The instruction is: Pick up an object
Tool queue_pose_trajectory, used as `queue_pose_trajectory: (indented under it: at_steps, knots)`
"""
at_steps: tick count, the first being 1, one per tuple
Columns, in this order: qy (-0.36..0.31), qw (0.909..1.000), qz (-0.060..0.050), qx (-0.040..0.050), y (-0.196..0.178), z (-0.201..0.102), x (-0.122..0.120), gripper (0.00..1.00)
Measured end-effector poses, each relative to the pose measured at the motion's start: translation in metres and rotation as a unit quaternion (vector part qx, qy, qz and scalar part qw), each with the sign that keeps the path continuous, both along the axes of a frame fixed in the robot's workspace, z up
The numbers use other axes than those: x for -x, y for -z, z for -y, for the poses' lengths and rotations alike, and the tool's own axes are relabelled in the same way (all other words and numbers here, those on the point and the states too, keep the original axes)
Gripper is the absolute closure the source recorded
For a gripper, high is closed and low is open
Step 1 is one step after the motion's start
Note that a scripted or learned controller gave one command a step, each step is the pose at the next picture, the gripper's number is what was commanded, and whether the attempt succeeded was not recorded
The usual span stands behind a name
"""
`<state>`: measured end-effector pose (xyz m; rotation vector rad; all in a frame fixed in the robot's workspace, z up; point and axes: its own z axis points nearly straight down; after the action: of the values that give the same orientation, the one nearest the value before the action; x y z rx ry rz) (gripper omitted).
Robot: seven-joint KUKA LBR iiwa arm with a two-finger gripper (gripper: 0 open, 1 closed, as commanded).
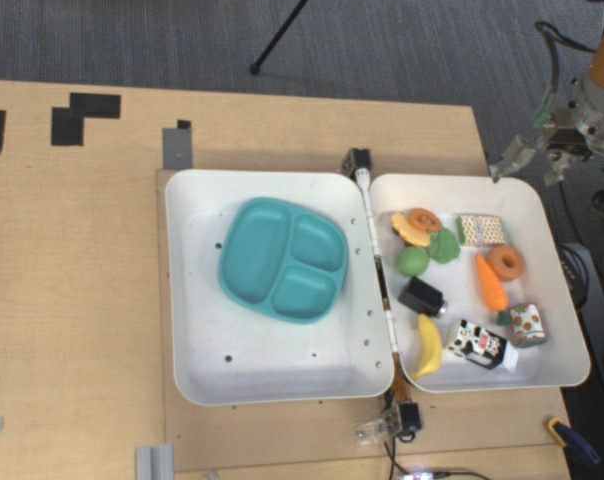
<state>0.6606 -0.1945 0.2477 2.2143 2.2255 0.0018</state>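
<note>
My gripper [531,162] hangs over the far right corner of the right bin [560,268], above its rim. Its fingers are spread open with nothing between them. In that bin lie several small objects: a yellow and orange toy [416,225], a green ball [413,261], a green leafy piece [445,246], a patterned box [481,229], a donut [505,262], an orange carrot [491,286], a black block [421,296], a banana [428,346], a black-and-white carton [477,342] and a small patterned cup [527,323]. All of them lie below and to the left of the gripper.
The left bin [197,358] holds a teal divided plate [282,258]. A black clamp [358,160] sits at the far end of the seam between the bins. Cables and a clip [394,423] lie at the near end. Dark tape marks [82,116] are on the bench at far left.
</note>
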Motion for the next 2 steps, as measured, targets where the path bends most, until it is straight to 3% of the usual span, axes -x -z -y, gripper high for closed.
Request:
queue_pose_trajectory:
  at_steps: [1, 2]
  knots:
    - [0.001, 1.0, 0.002, 0.0003, 0.158, -0.01, 0.045, 0.0]
    - [0.002, 1.0, 0.005, 0.001, 0.159, -0.025, 0.1, 0.0]
